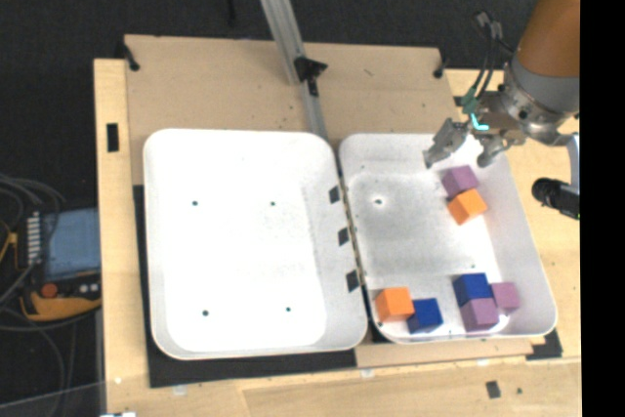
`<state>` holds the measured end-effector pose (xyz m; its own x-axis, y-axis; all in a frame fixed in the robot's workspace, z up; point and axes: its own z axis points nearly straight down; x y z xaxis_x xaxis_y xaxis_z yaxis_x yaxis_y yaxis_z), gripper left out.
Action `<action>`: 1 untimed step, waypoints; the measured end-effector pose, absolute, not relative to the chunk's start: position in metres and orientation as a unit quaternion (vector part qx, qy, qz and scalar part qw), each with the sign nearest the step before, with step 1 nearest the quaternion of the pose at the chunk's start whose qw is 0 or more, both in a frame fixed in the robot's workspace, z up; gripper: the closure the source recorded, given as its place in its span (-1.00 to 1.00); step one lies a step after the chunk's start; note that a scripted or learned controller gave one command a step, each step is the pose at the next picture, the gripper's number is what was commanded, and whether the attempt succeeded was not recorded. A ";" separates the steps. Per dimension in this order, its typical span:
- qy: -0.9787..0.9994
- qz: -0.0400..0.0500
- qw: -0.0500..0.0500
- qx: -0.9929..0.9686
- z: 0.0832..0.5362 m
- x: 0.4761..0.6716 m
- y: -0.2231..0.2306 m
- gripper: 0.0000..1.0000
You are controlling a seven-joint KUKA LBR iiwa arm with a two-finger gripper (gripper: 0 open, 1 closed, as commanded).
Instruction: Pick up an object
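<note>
My gripper (pixel 467 149) hangs over the far right part of the right bin (pixel 391 239), its two fingers spread apart with nothing between them. Just below it lie a purple block (pixel 459 180) and an orange block (pixel 468 206), touching each other. At the bin's near edge sit an orange block (pixel 395 303) with a blue block (pixel 425 314) beside it. Farther right are a blue block (pixel 472 288), a purple block (pixel 479 312) and a smaller purple block (pixel 505 297), clustered together.
The left bin (pixel 244 239) lies beside the right one, with small clips along the shared edge. A slanted metal pole (pixel 278 5) rises from behind the bins. A control pendant and cables (pixel 59 259) lie off the bench at left.
</note>
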<state>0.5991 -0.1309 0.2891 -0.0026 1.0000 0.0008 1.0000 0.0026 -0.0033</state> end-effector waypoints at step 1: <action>-0.708 -0.001 0.000 -0.706 0.291 0.600 -0.131 -1.00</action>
